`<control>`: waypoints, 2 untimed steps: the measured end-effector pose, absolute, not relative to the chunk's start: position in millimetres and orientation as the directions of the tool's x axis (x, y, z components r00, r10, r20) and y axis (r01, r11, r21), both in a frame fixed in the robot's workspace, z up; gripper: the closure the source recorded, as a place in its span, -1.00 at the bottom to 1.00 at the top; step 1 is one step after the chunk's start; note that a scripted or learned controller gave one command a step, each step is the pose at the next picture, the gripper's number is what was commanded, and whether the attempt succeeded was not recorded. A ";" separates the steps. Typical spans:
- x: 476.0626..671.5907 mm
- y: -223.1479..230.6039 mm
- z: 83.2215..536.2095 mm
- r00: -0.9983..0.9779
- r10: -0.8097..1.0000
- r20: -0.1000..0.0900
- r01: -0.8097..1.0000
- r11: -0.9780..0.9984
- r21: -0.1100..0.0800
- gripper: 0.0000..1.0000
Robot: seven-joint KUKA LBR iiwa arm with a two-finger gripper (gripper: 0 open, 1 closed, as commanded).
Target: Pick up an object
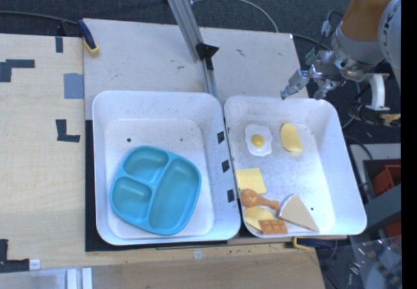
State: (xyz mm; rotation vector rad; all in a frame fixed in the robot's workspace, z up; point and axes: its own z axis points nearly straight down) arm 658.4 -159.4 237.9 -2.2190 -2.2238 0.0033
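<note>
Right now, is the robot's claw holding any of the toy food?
Gripper: open and holding nothing, above the back rim of the right bin, apart from the fried egg and the other food.

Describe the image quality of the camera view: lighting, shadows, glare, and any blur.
Camera view: soft, even lighting; the blue divided plate and the fried egg cast only faint shadows; no harsh glare on the white bins; the food in the right bin is reasonably sharp, while the gripper at the upper right looks slightly smeared, its detail hard to read.
</note>
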 end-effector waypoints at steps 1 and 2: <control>582.0 -189.6 101.7 0.002 1.000 0.001 1.000 -0.002 -0.012 -1.00; 604.3 -142.5 91.5 -0.005 1.000 -0.002 1.000 0.005 0.003 -1.00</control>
